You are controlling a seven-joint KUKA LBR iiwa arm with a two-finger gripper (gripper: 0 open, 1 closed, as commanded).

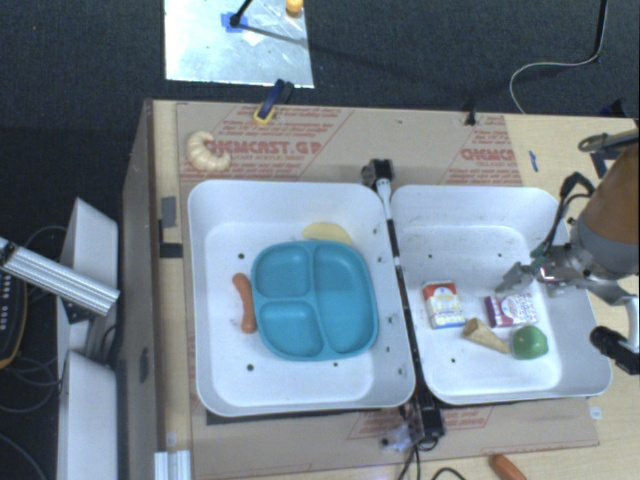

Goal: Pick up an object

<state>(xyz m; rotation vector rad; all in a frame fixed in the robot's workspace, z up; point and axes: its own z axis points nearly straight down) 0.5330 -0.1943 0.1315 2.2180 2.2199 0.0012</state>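
Near edge of the right bin [585,383]: a green ball [530,343] sits toward the near-right corner, with a tan wedge [485,336] just beside it on the left. A little farther in, a small purple-and-white packet [513,310] lies near the right wall, and a red-and-white carton [442,304] lies closer to the divider. All four are candidate targets; none is lifted.

The gripper [522,278] is seen just above the far edge of the purple packet, reaching in from the right. Whether the claw is spread or closed cannot be told; the tip is too small and blurred.

Left bin [215,268]: a blue divided tray [314,299] is centred, an orange sausage-like piece [245,302] lies beside its left side, and a pale yellow disc [327,232] is partly tucked behind its far edge.

Risks, as judged:
- Packet is flat and thin, so it may be slid or pressed rather than pinched.
- Packet, wedge and ball are crowded, so a neighbour may be nudged or caught in a double grab.
- Right wall is close, so a finger may be fouled on descent.
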